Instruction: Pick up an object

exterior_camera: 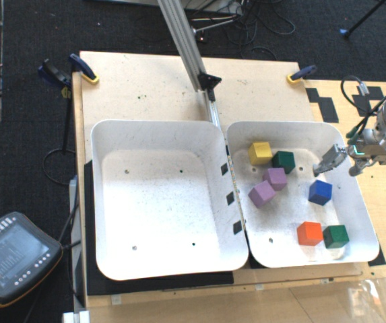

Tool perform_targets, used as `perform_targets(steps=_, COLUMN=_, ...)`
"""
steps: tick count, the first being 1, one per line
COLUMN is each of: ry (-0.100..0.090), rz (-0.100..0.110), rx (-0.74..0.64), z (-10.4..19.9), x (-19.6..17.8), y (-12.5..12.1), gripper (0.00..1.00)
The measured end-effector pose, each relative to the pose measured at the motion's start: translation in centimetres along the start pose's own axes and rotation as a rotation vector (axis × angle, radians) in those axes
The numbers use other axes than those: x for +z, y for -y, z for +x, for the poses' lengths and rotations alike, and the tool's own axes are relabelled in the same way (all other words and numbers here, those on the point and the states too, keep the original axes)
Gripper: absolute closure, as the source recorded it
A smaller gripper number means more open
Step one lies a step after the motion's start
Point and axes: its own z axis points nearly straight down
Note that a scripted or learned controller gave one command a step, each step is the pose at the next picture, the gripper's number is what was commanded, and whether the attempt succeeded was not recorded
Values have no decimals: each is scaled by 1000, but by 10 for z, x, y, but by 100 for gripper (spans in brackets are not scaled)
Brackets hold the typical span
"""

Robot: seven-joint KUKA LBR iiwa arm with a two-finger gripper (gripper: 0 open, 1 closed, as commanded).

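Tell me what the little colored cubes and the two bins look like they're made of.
The cubes, like the blue cube and orange cube, look like matte painted wood or foam, with flat, even color; which one isn't clear. The right bin and left bin look like thin molded white plastic, with rounded, speckled walls.

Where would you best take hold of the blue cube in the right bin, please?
Probably from above, across two opposite side faces of the blue cube. It stands apart from the other blocks, with free bin floor all round. The hand hovers just above and to its right.
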Motion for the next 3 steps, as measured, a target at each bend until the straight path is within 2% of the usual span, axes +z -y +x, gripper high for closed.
perform_targets(steps=1, ry=1, rz=-4, rx=1, z=0, x=-2, y=-1, gripper=0)
perform_targets(steps=3, ry=0, rz=1, rx=1, z=0, x=89, y=-9, gripper=0)
